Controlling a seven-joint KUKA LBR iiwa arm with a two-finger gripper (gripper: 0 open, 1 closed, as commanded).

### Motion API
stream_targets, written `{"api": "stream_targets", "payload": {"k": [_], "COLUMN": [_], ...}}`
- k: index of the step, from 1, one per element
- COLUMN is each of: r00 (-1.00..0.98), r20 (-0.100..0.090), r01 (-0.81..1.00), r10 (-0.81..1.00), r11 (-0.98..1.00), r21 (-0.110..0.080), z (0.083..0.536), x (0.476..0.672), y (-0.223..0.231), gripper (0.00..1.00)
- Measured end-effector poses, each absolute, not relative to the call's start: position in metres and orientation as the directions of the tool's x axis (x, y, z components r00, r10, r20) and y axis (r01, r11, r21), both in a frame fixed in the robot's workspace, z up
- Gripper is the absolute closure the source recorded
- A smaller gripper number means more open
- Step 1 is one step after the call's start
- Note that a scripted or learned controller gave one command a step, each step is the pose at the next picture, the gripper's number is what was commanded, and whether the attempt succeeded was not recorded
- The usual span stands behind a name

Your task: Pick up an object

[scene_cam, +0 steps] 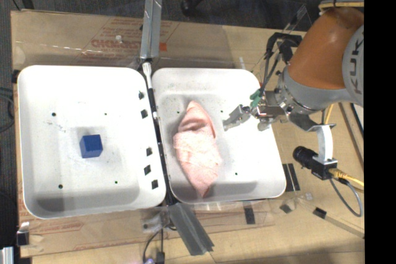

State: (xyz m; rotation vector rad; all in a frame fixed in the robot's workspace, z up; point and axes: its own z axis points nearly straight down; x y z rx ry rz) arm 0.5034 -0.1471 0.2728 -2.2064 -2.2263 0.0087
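A crumpled pink cloth lies in the middle of the right bin. In the left bin sits a small blue cube, left of centre. My gripper hangs over the right bin's right half, just right of the cloth's upper end and apart from it. It is open, with nothing between its fingers; the left finger points toward the cloth.
A grey divider with black clips separates the two bins. A grey bar stands behind the bins and another lies in front. The orange-banded arm reaches in over the right rim.
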Motion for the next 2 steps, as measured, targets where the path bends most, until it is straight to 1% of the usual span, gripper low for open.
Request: {"api": "stream_targets", "payload": {"k": [1, 2], "r00": [-0.062, -0.069], "r20": [0.001, 0.000], "r01": [0.998, 0.998], "r10": [0.998, 0.998], "r11": [0.062, 0.069], "r21": [-0.004, -0.008], "z": [0.0940, 0.1013], "x": [0.5110, 0.5118], "y": [-0.0943, -0.0953], "gripper": [0.00, 1.00]}}
